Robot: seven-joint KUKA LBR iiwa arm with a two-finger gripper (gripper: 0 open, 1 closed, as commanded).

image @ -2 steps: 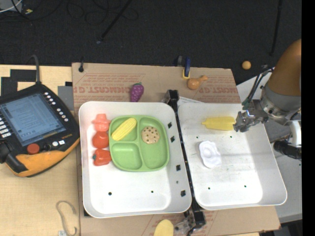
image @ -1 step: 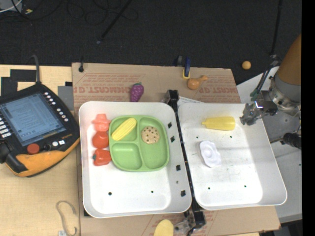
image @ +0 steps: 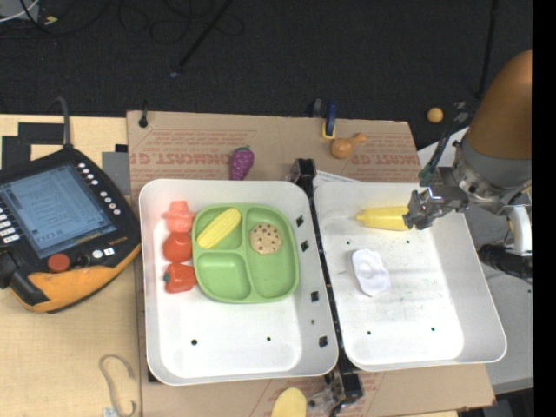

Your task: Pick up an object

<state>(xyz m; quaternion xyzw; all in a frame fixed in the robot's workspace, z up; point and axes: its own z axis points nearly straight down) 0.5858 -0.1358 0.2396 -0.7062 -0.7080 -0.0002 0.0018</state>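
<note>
Right bin [image: 452,320]: my claw [image: 419,215] sits low near its far edge, at the right end of the yellow piece [image: 382,219]. I cannot tell its opening or grip. Piece looks unlifted; pick and raise remain.

This is a robot lab, not a home. A grey arm [image: 499,137] with an orange band reaches over two white bins [image: 174,337] set on cardboard [image: 278,142] on a bench. A teach pendant [image: 56,224] with a screen and buttons lies at the left, cables [image: 52,3] trail over the dark floor behind, and plastic toy food [image: 217,227] fills a green tray [image: 234,276].
</note>
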